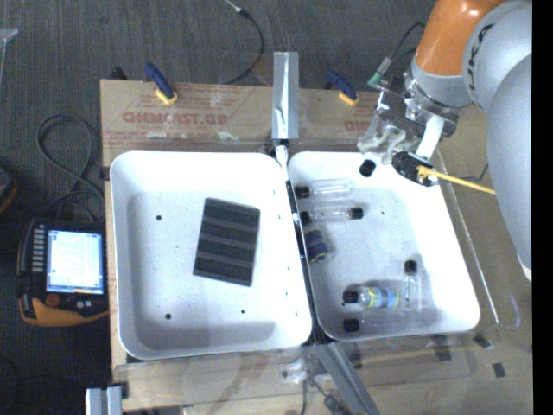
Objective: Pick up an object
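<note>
My gripper (386, 142) hangs over the far edge of the right bin (462, 258), below the orange-banded wrist (449, 15). Nothing can be seen held in it. Just beneath it, a small black round piece (367, 168) shows against the bin's far wall. In the right bin lie a clear bottle (332, 188), a small black-capped vial (340, 213), a dark blue object (316, 245) by the left wall, and a clear bottle with a yellow and blue label (384, 298) near the front. A dark ridged block (228, 240) lies in the left bin (130, 232).
A thin yellow rod (458, 180) juts from the wrist across the right bin's right rim. A metal bar (285, 93) stands behind the divide between the bins. Blue clamps (159, 80) hold the board at the back. A handheld pendant (65, 266) lies at left.
</note>
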You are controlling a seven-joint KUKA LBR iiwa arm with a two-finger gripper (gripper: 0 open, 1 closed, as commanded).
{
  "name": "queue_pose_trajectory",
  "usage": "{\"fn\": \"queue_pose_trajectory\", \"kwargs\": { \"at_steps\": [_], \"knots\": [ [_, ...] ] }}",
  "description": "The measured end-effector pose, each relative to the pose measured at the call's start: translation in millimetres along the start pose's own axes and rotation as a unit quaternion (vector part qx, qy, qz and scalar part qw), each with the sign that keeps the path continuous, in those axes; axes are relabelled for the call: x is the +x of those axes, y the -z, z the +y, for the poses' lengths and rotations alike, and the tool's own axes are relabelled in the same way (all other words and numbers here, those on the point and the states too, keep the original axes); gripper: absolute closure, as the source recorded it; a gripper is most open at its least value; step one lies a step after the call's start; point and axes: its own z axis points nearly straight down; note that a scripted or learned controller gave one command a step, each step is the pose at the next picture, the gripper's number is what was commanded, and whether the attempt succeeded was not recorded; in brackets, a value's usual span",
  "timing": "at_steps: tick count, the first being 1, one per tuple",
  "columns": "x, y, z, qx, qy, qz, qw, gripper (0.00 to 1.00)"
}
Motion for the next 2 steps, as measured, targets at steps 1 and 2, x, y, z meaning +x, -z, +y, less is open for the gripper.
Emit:
{"fn": "queue_pose_trajectory", "kwargs": {
  "at_steps": [1, 2],
  "knots": [
    [-33.1, -7.5, 22.6, -0.002, -0.108, 0.000, 0.9941, 1.00],
    [-33.2, -7.1, 22.8, -0.002, -0.108, 0.000, 0.9941, 0.00]
  ]
}}
